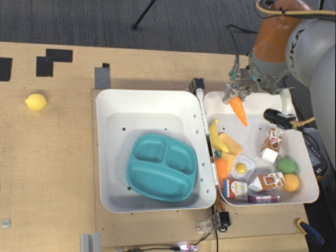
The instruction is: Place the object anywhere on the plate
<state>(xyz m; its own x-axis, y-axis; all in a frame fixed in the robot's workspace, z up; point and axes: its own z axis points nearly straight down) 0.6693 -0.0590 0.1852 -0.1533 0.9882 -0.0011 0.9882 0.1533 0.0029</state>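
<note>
Grey carpet lies beyond a pale wooden bench that carries two shallow white bins side by side. On the bare wood well to the left of them sits a small yellow lemon. Inside the left bin a teal divided plate rests near the middle, tilted a little, with nothing on its compartments. At the far edge of the right bin the gripper hangs from the grey arm with its orange band, and its fingers are closed around the thick top end of an orange carrot; the carrot points down and to the right, its tip over the bin's floor. Nearer the front of that bin lies a heap of toy food: a yellow banana along the left wall, a green ball, an orange ball, two small brown cartons and a fried egg piece. Carrot and plate lie well apart, in different bins.
</note>
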